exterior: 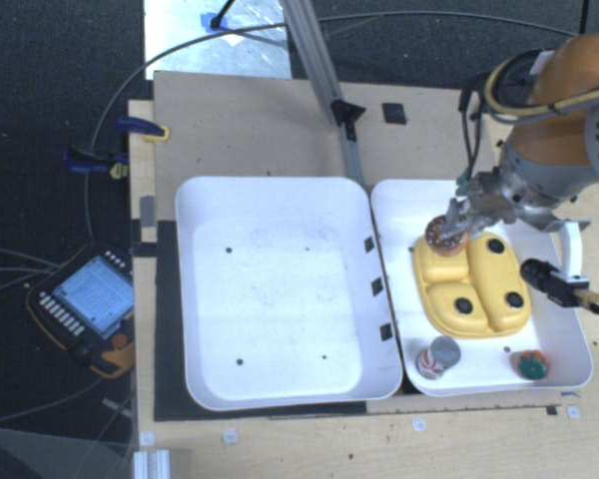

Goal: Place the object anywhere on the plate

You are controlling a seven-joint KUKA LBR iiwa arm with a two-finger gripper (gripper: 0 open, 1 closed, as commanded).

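I see my claw [457, 220] over the yellow plate's [474, 287] upper corner, gripping a small donut-like object [442, 232].

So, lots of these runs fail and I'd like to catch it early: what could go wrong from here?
1. The gripper is low over the donut-like object at the yellow plate's far-left corner; released there, it might roll off the rim.
2. The plate could get nudged towards the small grey toy and the green one in the right bin.
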